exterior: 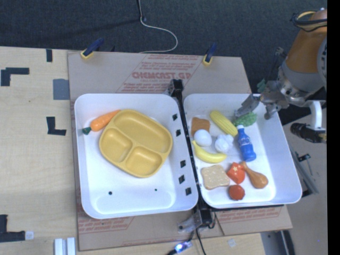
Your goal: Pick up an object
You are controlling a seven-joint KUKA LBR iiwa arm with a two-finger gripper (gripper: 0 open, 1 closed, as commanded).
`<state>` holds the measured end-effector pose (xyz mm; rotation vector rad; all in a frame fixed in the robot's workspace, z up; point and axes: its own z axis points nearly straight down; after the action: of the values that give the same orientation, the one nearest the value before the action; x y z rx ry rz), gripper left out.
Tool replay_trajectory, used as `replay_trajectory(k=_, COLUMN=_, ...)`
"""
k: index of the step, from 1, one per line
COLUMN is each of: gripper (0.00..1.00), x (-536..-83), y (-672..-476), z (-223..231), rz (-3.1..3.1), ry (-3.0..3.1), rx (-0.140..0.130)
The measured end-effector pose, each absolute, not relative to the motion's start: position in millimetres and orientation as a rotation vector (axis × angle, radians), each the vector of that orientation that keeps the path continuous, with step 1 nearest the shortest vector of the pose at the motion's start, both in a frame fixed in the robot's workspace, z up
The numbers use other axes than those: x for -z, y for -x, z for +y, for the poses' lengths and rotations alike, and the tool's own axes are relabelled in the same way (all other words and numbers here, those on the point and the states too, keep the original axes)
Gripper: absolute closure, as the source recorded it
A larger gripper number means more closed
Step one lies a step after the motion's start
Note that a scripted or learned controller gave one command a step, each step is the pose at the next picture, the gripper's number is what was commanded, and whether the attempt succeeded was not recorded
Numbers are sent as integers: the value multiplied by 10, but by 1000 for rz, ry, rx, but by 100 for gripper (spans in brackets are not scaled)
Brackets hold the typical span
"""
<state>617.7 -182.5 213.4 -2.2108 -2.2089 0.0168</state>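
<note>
Camera view: gripper hangs over far-right corner of right bin, just above green item by the corn. Fingers look spread w/ nothing between. To do it well, I'd say drop straight down, centre on one piece, avoid blue bottle nearby & bin wall, then close. No contact yet, as far as I can see.

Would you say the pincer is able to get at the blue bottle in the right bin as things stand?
Probably yes. The pincer hangs over the right bin's far corner, and the blue bottle lies close by with nothing on top, though a white item and a drumstick crowd it.
</note>
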Motion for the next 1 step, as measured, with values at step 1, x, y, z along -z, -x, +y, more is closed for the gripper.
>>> replay_trajectory(k=1, gripper=0, x=-2213, y=-6202, z=-1821, rz=-2220, ry=2215, rx=-6)
